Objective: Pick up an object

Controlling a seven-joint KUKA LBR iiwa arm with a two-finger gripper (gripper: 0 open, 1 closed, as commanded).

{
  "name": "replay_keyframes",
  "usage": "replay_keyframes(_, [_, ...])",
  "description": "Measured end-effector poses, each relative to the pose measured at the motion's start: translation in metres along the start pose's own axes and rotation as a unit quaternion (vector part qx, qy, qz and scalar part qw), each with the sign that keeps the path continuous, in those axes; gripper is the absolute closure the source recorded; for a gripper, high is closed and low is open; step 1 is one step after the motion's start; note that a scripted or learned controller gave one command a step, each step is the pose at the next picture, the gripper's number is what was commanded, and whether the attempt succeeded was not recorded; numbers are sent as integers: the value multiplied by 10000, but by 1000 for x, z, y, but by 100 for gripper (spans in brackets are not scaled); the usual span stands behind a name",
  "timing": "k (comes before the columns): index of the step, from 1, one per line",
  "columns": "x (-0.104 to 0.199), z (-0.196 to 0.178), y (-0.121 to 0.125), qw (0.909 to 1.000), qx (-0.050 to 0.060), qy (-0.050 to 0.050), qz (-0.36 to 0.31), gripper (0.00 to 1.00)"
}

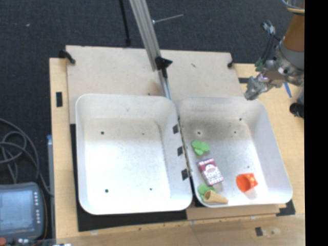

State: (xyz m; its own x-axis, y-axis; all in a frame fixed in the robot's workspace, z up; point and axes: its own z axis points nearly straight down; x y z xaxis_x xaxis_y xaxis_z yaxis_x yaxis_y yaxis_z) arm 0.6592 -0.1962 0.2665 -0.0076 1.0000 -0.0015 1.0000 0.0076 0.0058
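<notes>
Seen from above at a slant, the arm [291, 32] is cut off by the frame's right edge, so just its orange band, some grey housing and a tangle of cables appear at the upper right. Its gripper [253, 88] juts toward the left, hanging over the bench just past the upper right corner of the right bin [274, 147]; it is small and blurred, so I cannot tell how its tips are set, and nothing can be made out in its grasp. The right bin is a shallow white tray with rounded corners and a grey, scuffed floor. Four small things lie toward its lower left: a green lumpy piece [200, 147] near the middle, a red-and-white printed carton [210, 171] just below it, an orange cup-like object [246, 182] lower right of the carton, and a tan cone with a green end [212, 196] against the bottom wall. The left bin [84, 137] is the same speckled white plastic. A ribbed metal rail [146, 27] slants down from the top edge to the seam between the bins, hiding part of the pale board behind. A grey screened device [20, 211] is cropped at the lower left corner.
</notes>
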Motion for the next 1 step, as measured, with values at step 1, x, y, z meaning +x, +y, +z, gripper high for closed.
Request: replay_keyframes(1, [54,8,-18,10000,26,5,15,100])
